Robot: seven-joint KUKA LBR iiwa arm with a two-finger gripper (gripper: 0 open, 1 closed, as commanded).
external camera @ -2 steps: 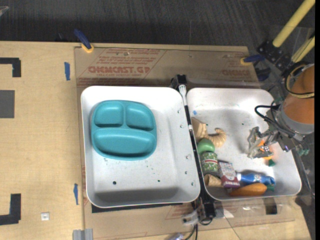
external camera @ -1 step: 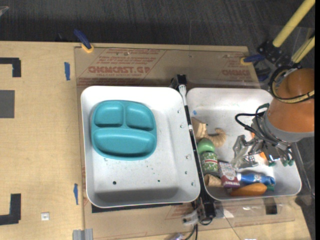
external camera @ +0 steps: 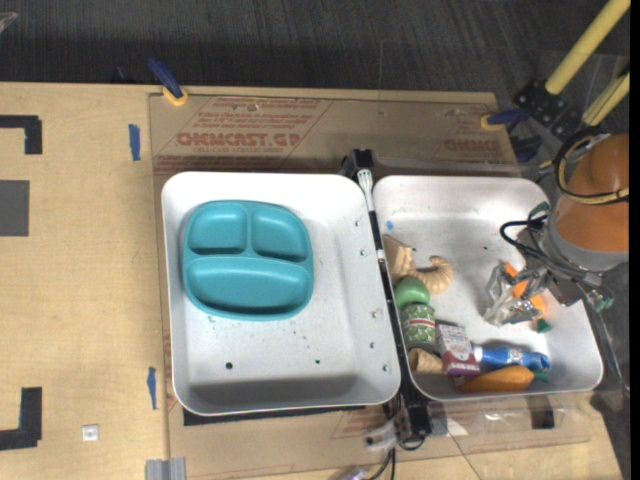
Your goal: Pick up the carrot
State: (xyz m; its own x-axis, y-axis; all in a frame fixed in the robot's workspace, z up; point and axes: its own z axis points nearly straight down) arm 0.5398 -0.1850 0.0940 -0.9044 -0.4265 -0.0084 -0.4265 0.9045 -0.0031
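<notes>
Looking down at the right white plastic bin (external camera: 470,203), the jaws (external camera: 517,298) of the grey arm with the orange band (external camera: 592,213) hang low over the right part of the bin floor. I cannot tell how far the jaws are open, because the metal parts, some orange bits and cables mix together there; I also cannot tell if anything is between them.

The long orange carrot (external camera: 497,378) lies below the jaws in the picture, toward the near wall of the bin, and slightly to the left of them. It is near the jaws but apart from them. Its long axis runs almost left to right, along the near wall, so I judge that the jaws must travel toward that wall and close across the short width of the carrot.

A blue and white tube-shaped thing (external camera: 512,355) lies just beside the carrot, between it and the jaws, almost parallel and probably touching it. A purple and white packet (external camera: 455,348) covers the left end of the carrot, so its full length is hidden. Further left from the jaws are a green can-like toy (external camera: 414,313) and a beige toy (external camera: 425,271), both blurred and hard to name.

The left bin (external camera: 340,338) on the counter (external camera: 80,268) holds a teal plate with three compartments (external camera: 246,258), well apart from the jaws
</notes>
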